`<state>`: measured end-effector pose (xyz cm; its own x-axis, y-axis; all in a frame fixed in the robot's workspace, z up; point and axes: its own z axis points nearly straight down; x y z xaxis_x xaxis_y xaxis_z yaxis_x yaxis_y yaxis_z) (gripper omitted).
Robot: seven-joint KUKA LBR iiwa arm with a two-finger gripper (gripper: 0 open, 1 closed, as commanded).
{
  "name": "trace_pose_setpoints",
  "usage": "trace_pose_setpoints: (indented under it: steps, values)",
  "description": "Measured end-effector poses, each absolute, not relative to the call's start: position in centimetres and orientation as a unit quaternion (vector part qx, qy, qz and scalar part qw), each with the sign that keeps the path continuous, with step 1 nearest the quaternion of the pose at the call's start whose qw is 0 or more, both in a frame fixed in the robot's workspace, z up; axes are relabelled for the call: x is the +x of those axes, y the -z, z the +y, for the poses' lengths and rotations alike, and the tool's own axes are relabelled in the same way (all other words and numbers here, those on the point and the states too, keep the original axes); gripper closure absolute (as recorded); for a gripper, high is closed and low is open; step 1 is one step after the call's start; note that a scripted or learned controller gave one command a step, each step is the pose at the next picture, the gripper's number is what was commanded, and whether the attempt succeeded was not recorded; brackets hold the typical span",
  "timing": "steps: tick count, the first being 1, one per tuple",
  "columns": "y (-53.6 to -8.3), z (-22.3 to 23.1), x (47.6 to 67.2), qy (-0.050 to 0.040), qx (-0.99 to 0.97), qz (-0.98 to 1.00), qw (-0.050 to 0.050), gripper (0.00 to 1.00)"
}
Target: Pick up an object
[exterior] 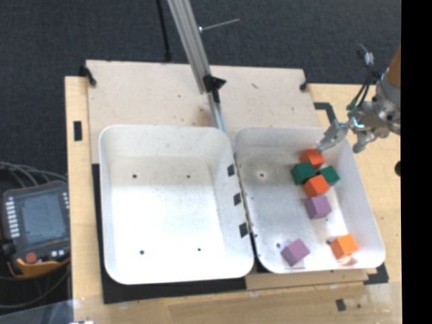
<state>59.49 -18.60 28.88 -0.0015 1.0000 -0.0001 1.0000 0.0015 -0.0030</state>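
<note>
Gripper, two-finger, metal, on the grey arm entering from the right: poised over the upper right rim of the right-hand bin; its two fingers stand apart and nothing lies between them. One fingertip sits just above the topmost orange block.

Light wooden bench: bears both bins.

Left shallow white plastic bin: beside the right one, touching at the shared edge.

Right shallow white plastic bin: holds all the blocks.

Slanted aluminium post: rises behind the bins from between them.

Grey handheld control pendant: off the bench, far left.

Blocks, small foam cubes:
- orange, uppermost, near the fingertip
- dark green and green, just below it
- orange, touching both greens
- purple, just under that
- orange, near the lower right rim
- purple, near the lower edge, well apart from the cluster
</note>
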Motion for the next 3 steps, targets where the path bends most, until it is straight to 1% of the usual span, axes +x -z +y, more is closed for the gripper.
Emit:
trace_pose_setpoints:
  steps: [1,2,3]
  values:
    - [-29.2,-18.6,59.6,-0.0001,-0.706,-0.708,-0.001,0.00]
    - [-24.1,-19.1,58.6,-0.0017,-0.707,-0.707,0.001,0.00]
    - [-18.0,-19.4,59.1,-0.0019,-0.708,-0.706,0.001,0.00]
